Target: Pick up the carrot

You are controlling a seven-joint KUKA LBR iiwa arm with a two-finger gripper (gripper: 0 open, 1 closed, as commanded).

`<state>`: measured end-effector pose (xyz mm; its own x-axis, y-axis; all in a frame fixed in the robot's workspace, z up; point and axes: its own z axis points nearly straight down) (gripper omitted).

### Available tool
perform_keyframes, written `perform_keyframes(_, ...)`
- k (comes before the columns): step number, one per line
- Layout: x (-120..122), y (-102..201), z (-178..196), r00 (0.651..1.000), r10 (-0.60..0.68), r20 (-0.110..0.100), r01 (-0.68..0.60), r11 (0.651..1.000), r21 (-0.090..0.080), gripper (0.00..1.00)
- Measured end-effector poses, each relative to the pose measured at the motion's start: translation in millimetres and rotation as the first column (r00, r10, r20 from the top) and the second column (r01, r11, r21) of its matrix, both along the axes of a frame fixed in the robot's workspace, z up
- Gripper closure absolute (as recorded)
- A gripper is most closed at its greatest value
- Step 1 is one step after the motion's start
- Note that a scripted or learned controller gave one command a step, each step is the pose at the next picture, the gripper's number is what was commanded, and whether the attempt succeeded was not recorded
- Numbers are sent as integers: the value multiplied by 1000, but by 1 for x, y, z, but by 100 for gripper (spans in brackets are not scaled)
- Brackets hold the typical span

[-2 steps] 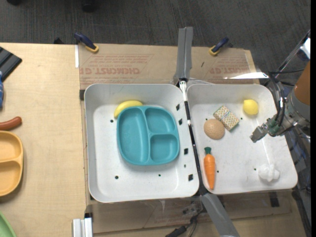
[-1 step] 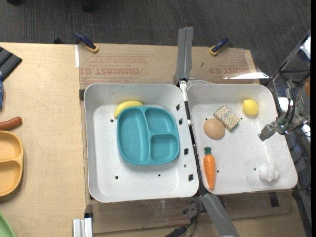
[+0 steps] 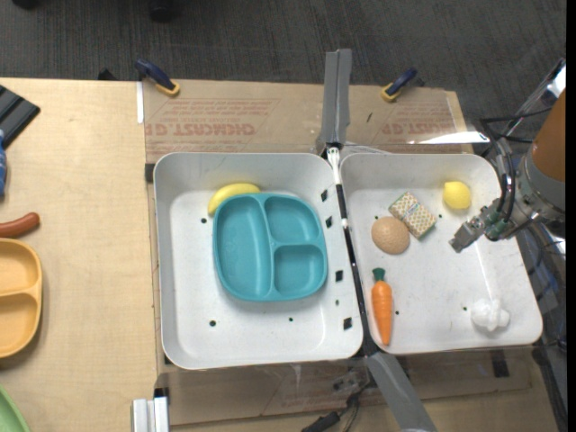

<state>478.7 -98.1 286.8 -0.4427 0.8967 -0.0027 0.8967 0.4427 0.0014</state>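
The orange carrot [image 3: 382, 310] with a green top lies along the left wall of the right bin [image 3: 513, 268], near its front corner, pointing toward the front. My gripper [image 3: 472, 233] hangs over the right half of that bin, well to the right of the carrot and a little farther back. Nothing shows between its fingers, and their spacing is too small to read.
In the right bin lie a tan egg-shaped item [image 3: 390, 235], a patterned sponge block [image 3: 412, 213], a yellow lemon [image 3: 456, 195] and a white crumpled object [image 3: 489, 315]. The left bin [image 3: 180, 268] holds a teal divided plate [image 3: 269, 245] and a yellow banana [image 3: 232, 193].
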Motion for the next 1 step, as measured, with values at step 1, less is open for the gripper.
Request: perform_keyframes(1, 3, -65, -2, 995, -99, -1, 99, 995, 0, 100)
